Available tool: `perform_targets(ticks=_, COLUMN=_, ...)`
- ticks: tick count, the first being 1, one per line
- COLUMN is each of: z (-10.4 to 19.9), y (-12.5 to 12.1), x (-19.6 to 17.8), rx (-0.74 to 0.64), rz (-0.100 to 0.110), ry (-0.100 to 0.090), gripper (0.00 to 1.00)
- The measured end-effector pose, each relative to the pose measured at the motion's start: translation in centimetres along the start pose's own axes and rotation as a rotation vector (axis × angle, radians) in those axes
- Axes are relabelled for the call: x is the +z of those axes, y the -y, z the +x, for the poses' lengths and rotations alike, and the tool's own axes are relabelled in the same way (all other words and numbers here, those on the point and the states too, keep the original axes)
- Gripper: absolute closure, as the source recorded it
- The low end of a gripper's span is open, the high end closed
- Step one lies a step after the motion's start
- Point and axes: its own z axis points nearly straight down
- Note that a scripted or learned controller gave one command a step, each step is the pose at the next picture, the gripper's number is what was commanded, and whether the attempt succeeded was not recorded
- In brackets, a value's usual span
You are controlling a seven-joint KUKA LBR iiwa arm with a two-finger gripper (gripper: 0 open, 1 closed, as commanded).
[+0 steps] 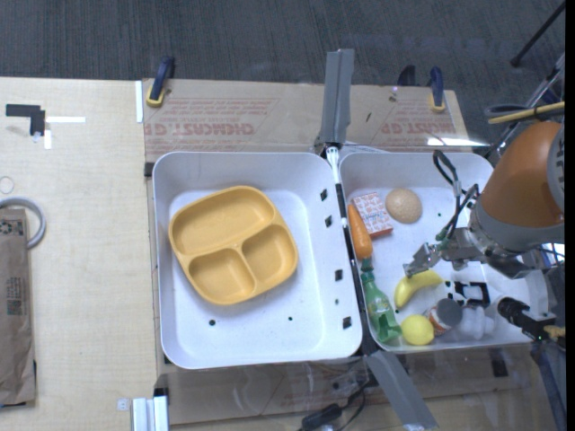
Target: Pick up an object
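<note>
Dark carpet point(269, 16), pale wooden bench point(72, 241)

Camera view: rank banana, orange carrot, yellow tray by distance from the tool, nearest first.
From the tool:
1. Banana, just below its tip in the right bin.
2. Orange carrot, along that bin's left wall.
3. Yellow tray, in the left bin.

Bench point(81, 241) — 2 white bins point(171, 268), brown bag point(13, 312)

One camera sat high above the bench point(72, 241), looking down at a slant on both white bins point(171, 268); the arm point(526, 187) came in from three o'clock.
</note>
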Motion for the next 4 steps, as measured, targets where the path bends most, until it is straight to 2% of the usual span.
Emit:
perform_targets(ticks=1, z=-0.1, y=-7.6, x=-1.7, rx=0.201, rz=0.002, ry=0.002, gripper=0.00)
perform_targets(ticks=2, z=1.4, y=-14.8, x=-1.3, rx=-0.115, rz=-0.001, ry=0.003, gripper=0.00)
perform_targets(ticks=3, z=-0.7, y=-11.2, x=1.4, rx=-0.394, rz=-0.013, ry=0.005, gripper=0.00)
perform_targets(ticks=4, z=0.2, y=-15.0, x=1.4, rx=-0.112, rz=-0.011, ry=0.006, gripper=0.00)
